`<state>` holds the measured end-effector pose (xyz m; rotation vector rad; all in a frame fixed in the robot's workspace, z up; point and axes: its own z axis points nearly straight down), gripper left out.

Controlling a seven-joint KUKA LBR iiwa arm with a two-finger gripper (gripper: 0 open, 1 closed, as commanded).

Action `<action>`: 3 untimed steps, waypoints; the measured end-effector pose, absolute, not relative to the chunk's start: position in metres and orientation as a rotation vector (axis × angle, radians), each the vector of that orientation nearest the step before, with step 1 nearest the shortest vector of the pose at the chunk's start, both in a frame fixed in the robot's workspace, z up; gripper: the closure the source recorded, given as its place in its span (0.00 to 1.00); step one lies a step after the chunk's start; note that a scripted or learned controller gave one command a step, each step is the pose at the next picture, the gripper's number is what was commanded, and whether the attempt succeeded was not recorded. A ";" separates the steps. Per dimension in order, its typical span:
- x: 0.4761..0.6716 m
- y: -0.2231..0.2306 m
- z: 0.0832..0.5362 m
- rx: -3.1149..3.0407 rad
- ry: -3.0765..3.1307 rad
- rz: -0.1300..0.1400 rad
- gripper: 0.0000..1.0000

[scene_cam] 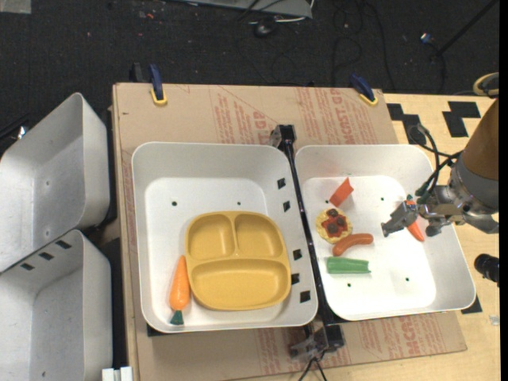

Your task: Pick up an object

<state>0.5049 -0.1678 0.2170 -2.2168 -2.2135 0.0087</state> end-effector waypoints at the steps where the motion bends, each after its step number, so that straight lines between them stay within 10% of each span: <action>1: 0.507 -0.168 0.221 -2.220 -2.222 0.001 0.00; 3: 0.504 -0.164 0.135 -2.220 -2.217 0.004 0.00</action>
